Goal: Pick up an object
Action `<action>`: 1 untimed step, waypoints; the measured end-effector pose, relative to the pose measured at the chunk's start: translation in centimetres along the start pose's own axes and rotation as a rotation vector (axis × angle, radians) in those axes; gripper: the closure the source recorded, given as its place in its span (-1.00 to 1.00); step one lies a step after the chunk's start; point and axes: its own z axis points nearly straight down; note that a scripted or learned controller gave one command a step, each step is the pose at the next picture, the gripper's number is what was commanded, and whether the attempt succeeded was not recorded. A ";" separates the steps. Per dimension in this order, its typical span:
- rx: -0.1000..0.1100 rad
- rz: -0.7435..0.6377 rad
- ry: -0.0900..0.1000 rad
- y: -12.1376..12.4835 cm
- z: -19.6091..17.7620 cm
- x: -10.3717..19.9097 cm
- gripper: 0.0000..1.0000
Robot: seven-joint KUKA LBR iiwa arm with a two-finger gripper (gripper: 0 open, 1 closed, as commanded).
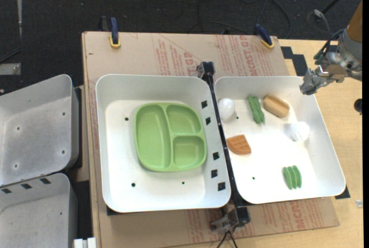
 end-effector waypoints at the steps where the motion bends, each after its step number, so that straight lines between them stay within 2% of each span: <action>1: 0.007 -0.003 0.003 -0.4 1.2 5.2 1.00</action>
